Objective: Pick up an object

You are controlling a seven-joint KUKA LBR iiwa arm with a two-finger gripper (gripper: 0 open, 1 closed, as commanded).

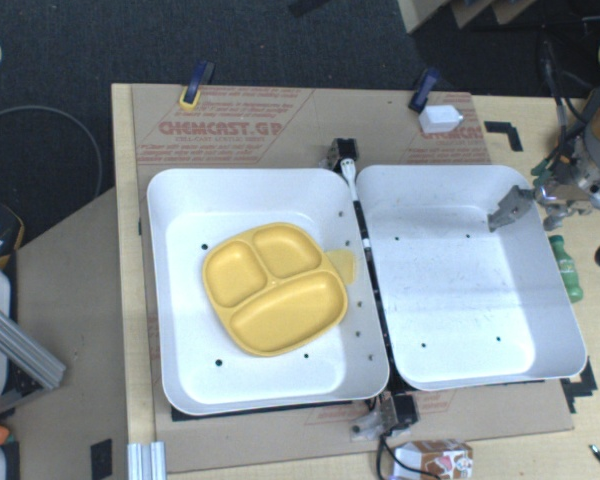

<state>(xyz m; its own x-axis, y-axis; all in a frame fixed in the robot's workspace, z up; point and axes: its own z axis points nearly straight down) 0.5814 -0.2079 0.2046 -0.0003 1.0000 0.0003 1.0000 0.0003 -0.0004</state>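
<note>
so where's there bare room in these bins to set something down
The right bin has a bare floor from the middle divider to its far wall; the gripper hangs over its upper right corner. The left bin is crowded: the yellow plate fills its middle, leaving strips along the walls.

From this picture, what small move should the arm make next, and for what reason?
Probably it should travel left toward the left bin. The gripper hangs over the upper right corner of the right bin, while the yellow divided plate, the one object to pick, lies in the left bin, well apart from it.
</note>
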